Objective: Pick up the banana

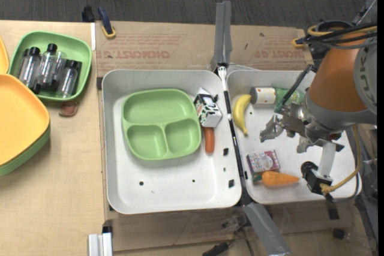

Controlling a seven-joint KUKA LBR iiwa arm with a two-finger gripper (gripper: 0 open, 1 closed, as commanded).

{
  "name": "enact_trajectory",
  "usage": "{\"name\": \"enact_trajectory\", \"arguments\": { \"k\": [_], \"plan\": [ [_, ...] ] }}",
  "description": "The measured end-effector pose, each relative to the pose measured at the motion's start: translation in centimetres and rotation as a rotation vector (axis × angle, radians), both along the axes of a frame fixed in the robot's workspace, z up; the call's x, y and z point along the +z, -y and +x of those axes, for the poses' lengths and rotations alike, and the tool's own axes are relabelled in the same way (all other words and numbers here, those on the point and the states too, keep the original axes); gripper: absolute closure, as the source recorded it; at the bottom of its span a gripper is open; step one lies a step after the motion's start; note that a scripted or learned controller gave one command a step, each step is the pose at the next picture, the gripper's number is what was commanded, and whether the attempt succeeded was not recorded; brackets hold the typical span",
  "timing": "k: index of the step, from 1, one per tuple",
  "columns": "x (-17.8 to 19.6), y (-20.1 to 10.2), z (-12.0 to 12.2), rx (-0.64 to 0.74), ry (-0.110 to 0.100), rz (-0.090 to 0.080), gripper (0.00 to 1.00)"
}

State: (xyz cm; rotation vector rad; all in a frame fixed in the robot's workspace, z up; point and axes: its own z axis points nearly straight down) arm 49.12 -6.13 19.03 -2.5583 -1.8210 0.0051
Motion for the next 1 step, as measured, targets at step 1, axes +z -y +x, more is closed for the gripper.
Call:
{"name": "enact_trajectory", "arguments": {
  "k": [1],
  "plan": [
    [-0.07, -1.72, 4.70, -0.283, -0.002, -0.003, 0.00]
  ]
}}
